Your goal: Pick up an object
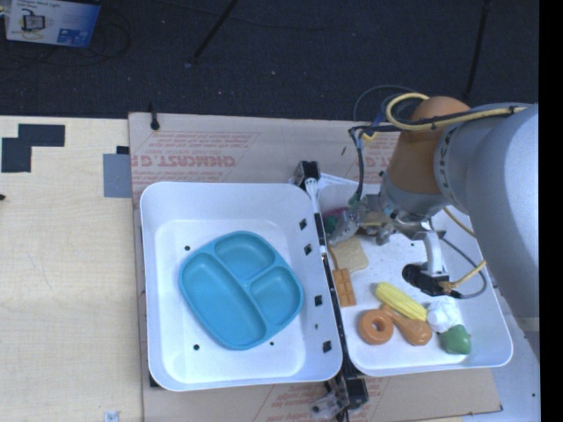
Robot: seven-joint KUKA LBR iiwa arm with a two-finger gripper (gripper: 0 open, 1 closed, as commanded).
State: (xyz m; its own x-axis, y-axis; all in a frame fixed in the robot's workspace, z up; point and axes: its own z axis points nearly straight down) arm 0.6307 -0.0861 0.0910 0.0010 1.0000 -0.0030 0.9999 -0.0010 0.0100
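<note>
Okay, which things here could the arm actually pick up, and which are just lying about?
Pickable, right bin:
corn cob
donut
cracker
green piece

Lying about:
blue divided plate in left bin
blue box on floor

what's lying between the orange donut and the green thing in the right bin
In the camera view, an orange carrot-like piece lies between the donut and the green thing, touching the donut's right side. Above it lies the yellow corn.

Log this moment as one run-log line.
arm: over right bin far-left corner | gripper: low, beside toast slice | held: nothing seen | left bin: blue divided plate
</note>
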